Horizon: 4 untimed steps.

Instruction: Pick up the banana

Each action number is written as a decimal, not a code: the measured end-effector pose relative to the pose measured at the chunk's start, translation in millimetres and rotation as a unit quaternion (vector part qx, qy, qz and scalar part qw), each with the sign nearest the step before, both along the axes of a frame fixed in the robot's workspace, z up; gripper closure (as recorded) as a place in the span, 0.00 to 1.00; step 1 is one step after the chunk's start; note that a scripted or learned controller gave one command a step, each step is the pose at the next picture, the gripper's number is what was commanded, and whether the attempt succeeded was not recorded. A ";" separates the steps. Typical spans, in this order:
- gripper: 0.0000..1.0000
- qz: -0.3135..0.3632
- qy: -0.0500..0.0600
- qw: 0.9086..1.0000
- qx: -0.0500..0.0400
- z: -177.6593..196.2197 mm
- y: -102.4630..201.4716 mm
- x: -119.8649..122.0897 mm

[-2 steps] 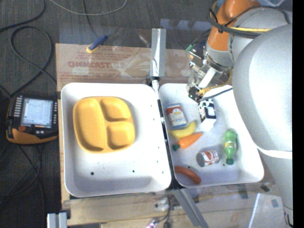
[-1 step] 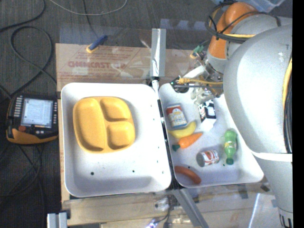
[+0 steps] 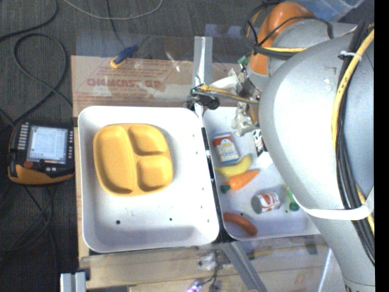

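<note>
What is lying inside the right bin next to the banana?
The banana lies between a small carton and a carrot. A can and a sausage lie nearer. The arm covers the bin's right part.

A single fixed camera looks down from above on the tabletop at a slant, near enough that the two shallow white plastic bins take up most of the picture's middle. The left white bin point(image 3: 106, 224), which carries a yellow three-compartment plastic tray point(image 3: 134, 158), lies fully in frame, with dark carpeted floor beyond it to the left and above. The right white bin point(image 3: 276, 224) sits just beside it and is partly covered by the large grey robot arm with an orange band point(image 3: 316, 120), which enters from the right and stands much closer to the lens than the bins, looming large.
</note>
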<state>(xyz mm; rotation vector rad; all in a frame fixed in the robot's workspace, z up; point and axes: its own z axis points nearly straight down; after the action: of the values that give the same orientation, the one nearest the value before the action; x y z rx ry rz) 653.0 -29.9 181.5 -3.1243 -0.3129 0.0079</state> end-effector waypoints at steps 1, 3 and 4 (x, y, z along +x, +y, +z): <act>1.00 0.000 0.000 1.000 0.000 0.1 78.8 8.1; 1.00 -0.001 0.001 1.000 -0.004 -0.5 -11.7 -5.8; 1.00 0.000 0.000 1.000 -0.001 10.2 27.0 2.7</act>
<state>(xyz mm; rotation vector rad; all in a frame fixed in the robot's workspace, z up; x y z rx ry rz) 655.7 -2.9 191.7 -3.1267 -0.3144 0.0095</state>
